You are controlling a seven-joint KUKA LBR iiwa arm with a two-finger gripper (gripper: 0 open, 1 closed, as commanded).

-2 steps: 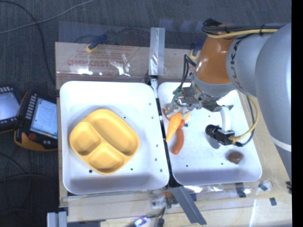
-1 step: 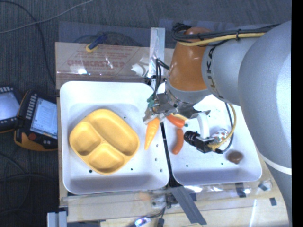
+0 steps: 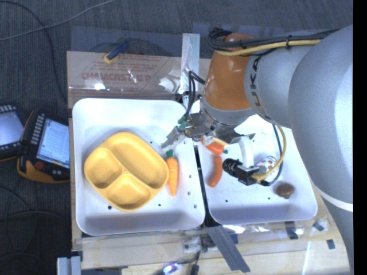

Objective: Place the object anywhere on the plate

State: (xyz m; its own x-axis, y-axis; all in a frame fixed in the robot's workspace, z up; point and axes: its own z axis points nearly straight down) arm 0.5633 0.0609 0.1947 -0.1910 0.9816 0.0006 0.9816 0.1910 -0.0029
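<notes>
A yellow plate (image 3: 123, 168) with three compartments lies in the left bin (image 3: 92, 110). An orange carrot (image 3: 172, 175) lies in that bin, right against the plate's right edge. My gripper (image 3: 184, 134) hangs over the divide between the two bins, just above and to the right of the carrot. A short orange piece (image 3: 215, 148) sits right under the wrist in the right bin; whether it is held I cannot tell.
In the right bin (image 3: 298, 208) lie a long orange-red piece (image 3: 214, 173) and a small brown lump (image 3: 284, 189). A black and white fitting on a yellow cable (image 3: 248, 171) hangs off the arm there. A teach pendant (image 3: 43, 145) sits left of the bench.
</notes>
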